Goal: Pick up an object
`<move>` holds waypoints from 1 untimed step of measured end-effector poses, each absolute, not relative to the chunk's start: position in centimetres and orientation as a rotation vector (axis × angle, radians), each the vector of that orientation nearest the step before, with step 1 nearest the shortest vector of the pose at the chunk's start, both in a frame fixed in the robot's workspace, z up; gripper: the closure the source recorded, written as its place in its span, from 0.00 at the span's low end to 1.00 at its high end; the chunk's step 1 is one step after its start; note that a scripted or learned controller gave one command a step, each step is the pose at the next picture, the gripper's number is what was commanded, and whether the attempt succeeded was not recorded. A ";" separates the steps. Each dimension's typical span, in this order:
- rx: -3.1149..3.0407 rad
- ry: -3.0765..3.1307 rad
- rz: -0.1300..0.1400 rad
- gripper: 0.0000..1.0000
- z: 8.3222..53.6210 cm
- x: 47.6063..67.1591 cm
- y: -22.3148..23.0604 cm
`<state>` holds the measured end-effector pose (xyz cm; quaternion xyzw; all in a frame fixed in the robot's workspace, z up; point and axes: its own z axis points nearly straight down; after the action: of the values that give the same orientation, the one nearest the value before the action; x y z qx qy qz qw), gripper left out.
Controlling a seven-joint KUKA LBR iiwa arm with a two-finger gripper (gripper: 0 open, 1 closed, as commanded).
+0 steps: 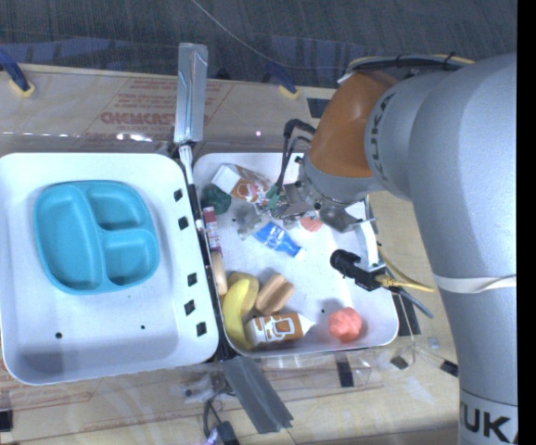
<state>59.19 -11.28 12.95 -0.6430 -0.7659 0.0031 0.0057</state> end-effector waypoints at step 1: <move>-1.821 -2.554 0.003 0.00 9.1 56.4 -13.4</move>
<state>56.37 -13.42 9.06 -0.5805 -0.8143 0.0009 0.0025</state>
